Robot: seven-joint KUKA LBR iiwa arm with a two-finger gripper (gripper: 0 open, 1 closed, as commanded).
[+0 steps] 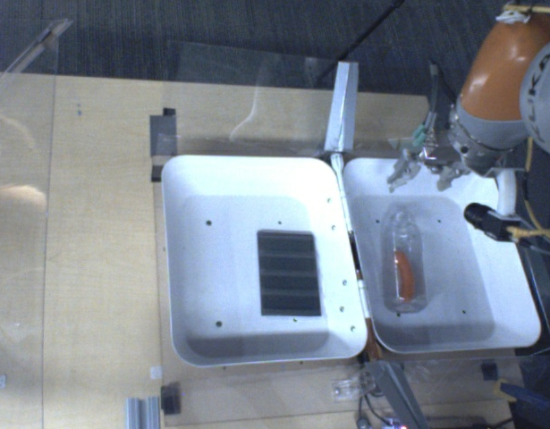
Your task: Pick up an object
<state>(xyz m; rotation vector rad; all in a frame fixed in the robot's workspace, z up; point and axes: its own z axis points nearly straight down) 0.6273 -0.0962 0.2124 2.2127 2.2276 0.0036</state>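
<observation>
A clear plastic bottle (405, 266) with an orange-red thing inside lies lengthwise in the middle of the right bin (489, 324). A dark ribbed rectangular block (289, 273) lies flat in the middle of the left bin (203, 266). My gripper (424, 171) hangs over the back edge of the right bin, above and behind the bottle, well apart from it. Its two fingers are spread, with nothing between them.
The arm with its orange band (494, 74) comes in from the upper right. A metal divider post (342, 105) stands behind the seam between the bins. A black cable end (486, 219) juts over the right bin's right side.
</observation>
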